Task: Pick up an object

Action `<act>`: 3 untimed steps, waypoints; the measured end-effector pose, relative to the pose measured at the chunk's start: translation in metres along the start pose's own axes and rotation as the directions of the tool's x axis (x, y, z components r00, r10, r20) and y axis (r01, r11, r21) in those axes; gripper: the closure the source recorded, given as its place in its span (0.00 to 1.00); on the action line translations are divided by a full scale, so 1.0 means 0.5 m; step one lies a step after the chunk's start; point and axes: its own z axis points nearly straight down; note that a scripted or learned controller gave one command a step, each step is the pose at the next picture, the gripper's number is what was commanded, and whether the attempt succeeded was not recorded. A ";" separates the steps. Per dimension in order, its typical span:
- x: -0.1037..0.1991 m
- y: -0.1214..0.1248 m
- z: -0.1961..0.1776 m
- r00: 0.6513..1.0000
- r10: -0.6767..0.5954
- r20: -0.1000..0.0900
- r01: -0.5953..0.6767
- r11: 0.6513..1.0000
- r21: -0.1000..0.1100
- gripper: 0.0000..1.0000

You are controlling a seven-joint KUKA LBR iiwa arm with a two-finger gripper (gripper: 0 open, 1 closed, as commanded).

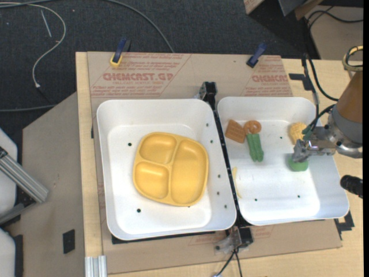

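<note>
In the right bin (277,203) lie a brown block (234,131), an orange ring-shaped piece (252,127), a long green piece (255,147), a yellow corn-like piece (297,133) and a small green object (298,165). My gripper (302,153) reaches in from the right and stands just over the small green object, its fingertips down at that object's top. The metal fingers hide part of it. The left bin (115,154) holds a yellow divided plate (170,168).
Both bins rest on a cardboard sheet (173,68) held by blue clamps (120,51) at the far edge. A black clip (208,89) sits between the bins at the back. Cables run across the dark floor at upper left.
</note>
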 end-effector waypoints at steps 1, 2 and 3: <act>-0.011 -0.014 -0.108 1.000 0.001 0.001 -0.001 1.000 -0.001 1.00; 0.095 0.045 -0.118 1.000 -0.006 -0.003 0.006 1.000 0.003 1.00; 0.182 0.117 -0.097 1.000 -0.005 -0.003 0.005 1.000 0.004 1.00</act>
